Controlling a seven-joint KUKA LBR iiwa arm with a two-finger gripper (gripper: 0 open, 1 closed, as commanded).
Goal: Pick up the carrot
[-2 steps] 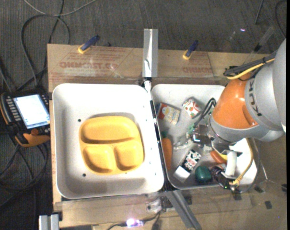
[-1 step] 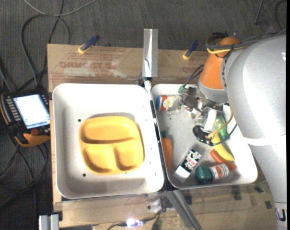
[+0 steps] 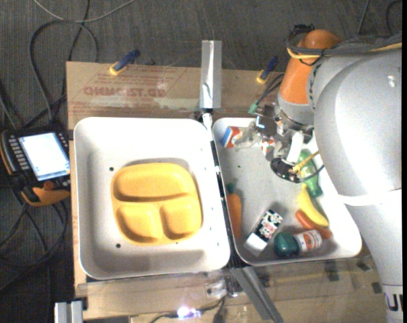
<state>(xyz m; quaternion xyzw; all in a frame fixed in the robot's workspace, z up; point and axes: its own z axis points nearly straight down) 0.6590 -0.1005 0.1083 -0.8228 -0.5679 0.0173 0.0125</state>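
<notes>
Carrot point(image 3: 234, 210): lies lengthwise at the left edge of the right bin point(image 3: 251, 180), tight against the wall shared with the left bin point(image 3: 89, 200), lower centre of the frame.
Handling: looks like a toy carrot, so probably light, stiff and smooth; it may slip or roll.
Where to grip: across the thick middle, I judge, though the wall leaves little room for a finger on that side.
Hand point(image 3: 284, 150): hangs over the upper part of the right bin, well apart from the carrot; open or closed, I cannot tell, and I see nothing held.
Neighbours: a cow-patterned carton point(image 3: 265, 229) lies just right of the carrot; a banana point(image 3: 312, 210) sits further right.
Hidden: the arm covers the bin's right side; the carrot's top end blurs into the wall's shadow.
</notes>
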